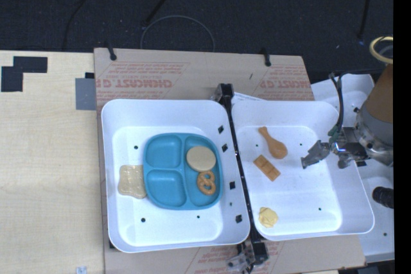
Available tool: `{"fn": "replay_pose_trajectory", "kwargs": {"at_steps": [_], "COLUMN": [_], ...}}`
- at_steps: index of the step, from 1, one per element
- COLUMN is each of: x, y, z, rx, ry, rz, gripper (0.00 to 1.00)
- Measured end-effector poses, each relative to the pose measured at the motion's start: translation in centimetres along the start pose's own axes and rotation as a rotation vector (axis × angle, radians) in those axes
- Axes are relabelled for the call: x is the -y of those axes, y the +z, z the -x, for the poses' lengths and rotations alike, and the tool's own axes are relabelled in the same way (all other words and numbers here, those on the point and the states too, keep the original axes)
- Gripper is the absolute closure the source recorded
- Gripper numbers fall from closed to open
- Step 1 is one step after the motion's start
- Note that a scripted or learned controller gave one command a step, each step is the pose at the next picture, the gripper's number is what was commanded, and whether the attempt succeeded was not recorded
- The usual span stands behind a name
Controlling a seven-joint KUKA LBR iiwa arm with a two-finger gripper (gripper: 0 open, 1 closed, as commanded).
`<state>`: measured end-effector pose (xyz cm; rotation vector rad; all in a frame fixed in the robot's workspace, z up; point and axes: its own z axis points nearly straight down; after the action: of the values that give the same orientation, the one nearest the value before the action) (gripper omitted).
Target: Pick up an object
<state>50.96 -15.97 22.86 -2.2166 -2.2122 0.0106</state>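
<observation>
Though near tool (319,154) — cracker (266,167) apart

Before me two white bins sit side by side, the left bin (106,170) touching the right bin (361,218) along a black bar (225,94). Both rest on a cardboard sheet (192,77) printed with red lettering, pinned by two black clips (110,53) at its far edge. To the left I see pale wooden bench (45,170) bearing a grey square (84,93) and a black angled mark (22,70). Beyond, a thin cable loop (176,32) lies on dark floor

one fixed camera looks down at a slant from above the bench (51,157), taking in both bins (122,119).
</observation>
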Motion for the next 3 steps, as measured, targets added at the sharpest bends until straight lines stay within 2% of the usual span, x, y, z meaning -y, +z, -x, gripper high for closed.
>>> {"fn": "replay_pose_trajectory", "kwargs": {"at_steps": [1, 3], "x": [-0.2, -0.2], "y": [-0.5, 12.3], "z": [0.0, -0.1], "rx": [0.002, -0.001], "ry": [-0.001, -0.002], "rz": [0.010, 0.003], "gripper": [0.00, 0.00]}}
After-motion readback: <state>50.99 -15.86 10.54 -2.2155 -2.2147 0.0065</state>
